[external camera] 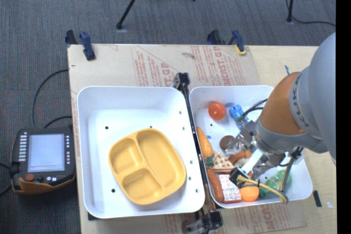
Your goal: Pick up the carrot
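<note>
The carrot (204, 142) is an orange tapered piece lying along the left wall of the right bin (258, 90), pointing toward the far side. My gripper (242, 149) hangs low over the middle of that bin, a short way right of the carrot and apart from it. The grey arm with its orange band covers the bin's right half. A brown round piece (226, 143) and a small reddish-brown piece (239, 158) lie right by the gripper.
The right bin also holds a red tomato (217, 110), a blue item (236, 112), a waffle-like cracker (221, 163), a sausage (214, 183), a small box (232, 194), an orange (249, 193) and something green (279, 178). A yellow divided plate (146, 165) lies in the left bin (98, 101).
</note>
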{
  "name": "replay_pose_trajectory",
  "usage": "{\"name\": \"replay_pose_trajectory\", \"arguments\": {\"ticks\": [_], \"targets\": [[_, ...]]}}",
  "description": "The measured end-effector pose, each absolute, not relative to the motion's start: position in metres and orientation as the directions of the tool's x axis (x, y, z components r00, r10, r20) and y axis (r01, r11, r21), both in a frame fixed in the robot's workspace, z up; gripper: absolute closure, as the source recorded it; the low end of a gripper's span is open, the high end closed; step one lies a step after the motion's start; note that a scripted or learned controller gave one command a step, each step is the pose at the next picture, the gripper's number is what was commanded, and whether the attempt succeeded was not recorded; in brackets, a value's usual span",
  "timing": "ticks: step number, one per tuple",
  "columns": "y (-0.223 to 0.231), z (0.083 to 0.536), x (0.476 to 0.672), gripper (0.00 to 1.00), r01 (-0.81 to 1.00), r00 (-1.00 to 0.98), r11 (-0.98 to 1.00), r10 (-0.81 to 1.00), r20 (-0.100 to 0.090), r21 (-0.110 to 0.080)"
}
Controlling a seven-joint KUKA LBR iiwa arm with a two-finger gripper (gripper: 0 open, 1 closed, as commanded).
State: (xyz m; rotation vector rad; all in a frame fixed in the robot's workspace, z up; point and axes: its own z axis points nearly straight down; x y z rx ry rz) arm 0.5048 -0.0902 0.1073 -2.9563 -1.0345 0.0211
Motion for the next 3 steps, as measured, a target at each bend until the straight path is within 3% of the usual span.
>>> {"name": "replay_pose_trajectory", "arguments": {"ticks": [1,2,3], "targets": [[-0.091,0.118,0.505,1.00,0.617,0.787,-0.787,0.617,-0.007,-0.018],[-0.091,0.117,0.505,0.00,0.616,0.788,-0.788,0.616,-0.008,-0.018],[-0.102,0.085,0.565,0.00,0.481,0.877,-0.877,0.481,-0.005,-0.008]]}}
